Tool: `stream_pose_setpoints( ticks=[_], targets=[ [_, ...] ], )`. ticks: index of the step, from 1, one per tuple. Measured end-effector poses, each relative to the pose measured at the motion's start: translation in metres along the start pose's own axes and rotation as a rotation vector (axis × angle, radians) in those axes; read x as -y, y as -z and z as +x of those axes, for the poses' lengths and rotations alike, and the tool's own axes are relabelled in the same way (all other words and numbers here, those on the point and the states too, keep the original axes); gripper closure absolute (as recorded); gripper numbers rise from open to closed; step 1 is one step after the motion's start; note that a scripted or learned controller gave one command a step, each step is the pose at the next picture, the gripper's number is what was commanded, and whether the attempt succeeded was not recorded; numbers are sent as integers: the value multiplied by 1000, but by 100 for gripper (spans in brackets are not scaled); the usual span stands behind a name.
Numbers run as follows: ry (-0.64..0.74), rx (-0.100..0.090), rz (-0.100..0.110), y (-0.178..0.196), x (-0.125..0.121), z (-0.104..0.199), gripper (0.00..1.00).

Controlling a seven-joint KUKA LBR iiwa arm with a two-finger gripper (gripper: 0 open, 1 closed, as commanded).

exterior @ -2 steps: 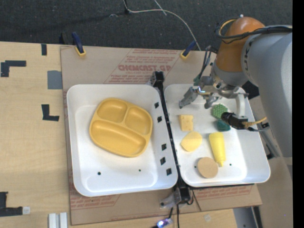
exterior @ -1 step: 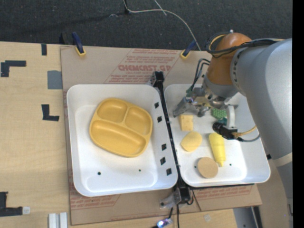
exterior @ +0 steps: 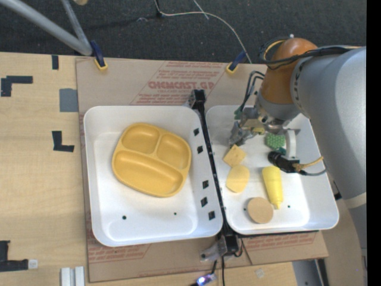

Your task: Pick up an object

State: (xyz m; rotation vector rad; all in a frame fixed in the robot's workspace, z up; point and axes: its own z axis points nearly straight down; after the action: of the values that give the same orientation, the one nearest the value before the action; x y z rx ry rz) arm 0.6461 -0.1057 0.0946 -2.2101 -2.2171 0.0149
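Observation:
My gripper (exterior: 241,134) hangs over the back left part of the right bin (exterior: 318,216), fingers pointing down toward the bin floor just above a yellow wedge-shaped piece (exterior: 234,155). Nothing shows between the fingers. Below the wedge lies a pale yellow oval piece (exterior: 237,178). A yellow bottle-shaped object (exterior: 273,185) lies to the right, and a round tan disc (exterior: 259,210) sits near the bin's front. A green object (exterior: 275,140) shows partly beneath the wrist.
The left bin (exterior: 98,219) holds a yellow divided plate (exterior: 152,158). A black divider (exterior: 205,159) runs between the bins. A black cable (exterior: 292,162) trails from the wrist over the right bin. The arm covers the right bin's back right.

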Motion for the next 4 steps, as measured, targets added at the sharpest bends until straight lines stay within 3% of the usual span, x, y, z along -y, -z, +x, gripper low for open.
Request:
stream_pose_setpoints(
  ticks=[1,3,4],
  targets=[
    [-1,0,-12,53,7,7,100],
    [-2,1,-13,151,8,0,100],
    [-2,0,-9,165,7,0,100]
  ],
)
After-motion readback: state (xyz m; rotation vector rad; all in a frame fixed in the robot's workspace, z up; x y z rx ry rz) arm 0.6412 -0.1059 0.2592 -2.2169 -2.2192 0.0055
